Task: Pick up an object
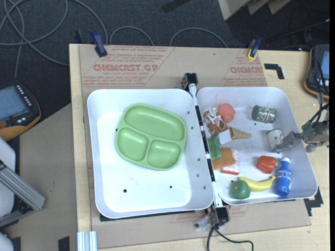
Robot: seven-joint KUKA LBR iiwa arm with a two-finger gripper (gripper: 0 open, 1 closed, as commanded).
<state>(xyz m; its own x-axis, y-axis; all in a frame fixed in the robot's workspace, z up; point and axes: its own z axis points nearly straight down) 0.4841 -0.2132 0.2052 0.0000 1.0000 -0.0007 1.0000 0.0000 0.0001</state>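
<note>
The right bin (298,106) holds several small things. At the back lie a red ball (226,111), a green can (263,114) and a printed snack packet (213,121). Further forward are a tan cone-shaped piece (239,135), a small white cup (274,136), an orange packet (226,160) and a red pepper (266,164). A blue bottle (282,178), a yellow banana (256,183) and a green round fruit (240,189) sit near the front. My gripper (291,140) reaches in low over the bin's right rim, just right of the white cup, with nothing visibly held.
The left bin (104,182) holds a green divided plate (151,136). A black hinge strip (201,135) runs between the bins. Blue clamps (98,42) pin the brown board at the back. Cables hang at the right edge (320,114).
</note>
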